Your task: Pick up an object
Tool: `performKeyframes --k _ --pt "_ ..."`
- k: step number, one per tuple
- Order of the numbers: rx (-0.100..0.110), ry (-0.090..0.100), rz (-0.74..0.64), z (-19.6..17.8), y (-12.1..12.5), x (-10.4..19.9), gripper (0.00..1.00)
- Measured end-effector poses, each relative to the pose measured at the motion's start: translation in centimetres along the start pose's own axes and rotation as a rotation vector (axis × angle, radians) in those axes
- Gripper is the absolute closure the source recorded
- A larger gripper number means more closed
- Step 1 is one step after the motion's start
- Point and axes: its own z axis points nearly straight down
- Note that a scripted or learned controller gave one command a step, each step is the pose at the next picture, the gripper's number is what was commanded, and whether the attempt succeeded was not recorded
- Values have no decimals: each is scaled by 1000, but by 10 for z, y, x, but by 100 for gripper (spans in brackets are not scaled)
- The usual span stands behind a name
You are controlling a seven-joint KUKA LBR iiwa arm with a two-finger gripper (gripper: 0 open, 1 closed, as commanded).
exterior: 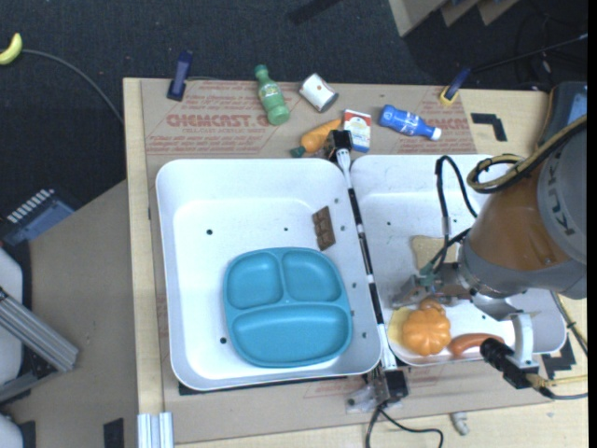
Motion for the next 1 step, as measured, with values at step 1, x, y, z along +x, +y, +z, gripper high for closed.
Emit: performKeyframes --k 1 --pt "0 -1 0 0 0 -5 0"
